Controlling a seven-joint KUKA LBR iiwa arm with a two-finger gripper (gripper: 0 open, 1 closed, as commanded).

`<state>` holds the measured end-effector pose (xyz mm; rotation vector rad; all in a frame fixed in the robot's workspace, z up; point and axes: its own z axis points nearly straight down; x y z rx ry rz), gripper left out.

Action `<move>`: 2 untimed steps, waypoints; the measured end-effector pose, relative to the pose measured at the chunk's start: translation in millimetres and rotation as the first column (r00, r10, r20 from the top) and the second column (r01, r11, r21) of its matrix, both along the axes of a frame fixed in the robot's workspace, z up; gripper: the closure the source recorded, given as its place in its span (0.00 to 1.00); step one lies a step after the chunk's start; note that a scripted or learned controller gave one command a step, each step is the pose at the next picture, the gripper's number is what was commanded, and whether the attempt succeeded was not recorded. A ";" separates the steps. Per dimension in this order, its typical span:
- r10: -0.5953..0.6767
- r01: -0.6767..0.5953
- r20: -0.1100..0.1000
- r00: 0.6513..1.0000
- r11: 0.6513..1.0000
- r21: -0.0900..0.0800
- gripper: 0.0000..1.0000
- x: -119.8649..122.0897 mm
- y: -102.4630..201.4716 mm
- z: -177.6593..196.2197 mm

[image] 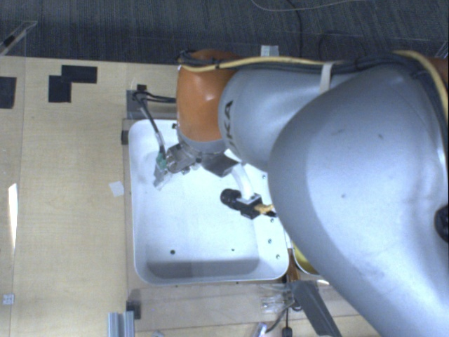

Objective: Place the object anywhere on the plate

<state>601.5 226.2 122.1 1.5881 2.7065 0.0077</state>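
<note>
Camera view: hand (163, 173) above the white bin (203, 258), grip state unclear; no legible writing.

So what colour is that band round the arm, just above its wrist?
Orange band, between grey arm sections; the camera view shows it best.

Arm (337, 153) above bin (196, 265), from right
</note>
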 end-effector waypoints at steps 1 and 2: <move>0.012 -0.012 0.000 1.000 1.000 0.000 0.00 -40.9 -32.2 52.4; 0.012 -0.012 0.005 1.000 1.000 0.002 1.00 -39.2 -31.9 63.5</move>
